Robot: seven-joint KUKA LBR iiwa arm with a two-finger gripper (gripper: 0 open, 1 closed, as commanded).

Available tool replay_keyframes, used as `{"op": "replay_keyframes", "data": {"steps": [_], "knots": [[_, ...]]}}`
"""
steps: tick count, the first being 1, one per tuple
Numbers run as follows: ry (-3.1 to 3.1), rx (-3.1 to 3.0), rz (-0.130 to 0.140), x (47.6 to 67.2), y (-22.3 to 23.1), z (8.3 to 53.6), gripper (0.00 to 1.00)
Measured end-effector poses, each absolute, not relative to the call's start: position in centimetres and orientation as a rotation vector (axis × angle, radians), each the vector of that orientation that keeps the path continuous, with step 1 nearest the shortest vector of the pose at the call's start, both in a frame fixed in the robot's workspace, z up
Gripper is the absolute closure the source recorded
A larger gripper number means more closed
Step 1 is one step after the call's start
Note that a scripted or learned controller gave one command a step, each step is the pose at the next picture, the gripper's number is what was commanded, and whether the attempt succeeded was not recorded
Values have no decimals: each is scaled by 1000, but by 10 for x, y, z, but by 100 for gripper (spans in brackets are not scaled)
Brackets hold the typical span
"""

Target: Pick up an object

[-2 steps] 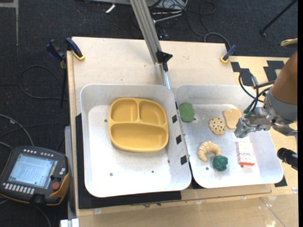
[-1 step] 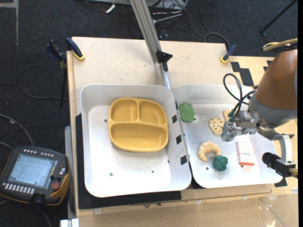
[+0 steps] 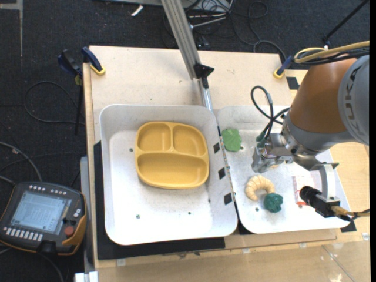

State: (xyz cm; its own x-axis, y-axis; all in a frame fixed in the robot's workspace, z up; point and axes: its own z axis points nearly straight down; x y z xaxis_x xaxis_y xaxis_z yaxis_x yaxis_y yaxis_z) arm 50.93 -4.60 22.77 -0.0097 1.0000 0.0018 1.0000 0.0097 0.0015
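Counting one tray [image 3: 172, 155] — three toys, right bin [image 3: 247, 219]

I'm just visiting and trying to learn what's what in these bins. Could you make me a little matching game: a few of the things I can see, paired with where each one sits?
Things
1. yellow divided tray
2. light green lump
3. cream curled piece
4. dark teal lump

Places
A. right bin, up near the divider between the bins
B. left bin, near its middle
C. right bin, nearest its front edge, touching the cream piece
D. right bin, just below the tool

Pairs: 1-B, 2-A, 3-D, 4-C
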Motion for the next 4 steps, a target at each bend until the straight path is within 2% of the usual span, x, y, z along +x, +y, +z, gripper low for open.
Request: {"op": "replay_keyframes", "data": {"steps": [2,3,4], "knots": [[-2229,-2212,0,509,50,226,100],[-2230,-2211,-2,503,98,237,100],[-2225,-2218,1,504,95,237,0]]}}
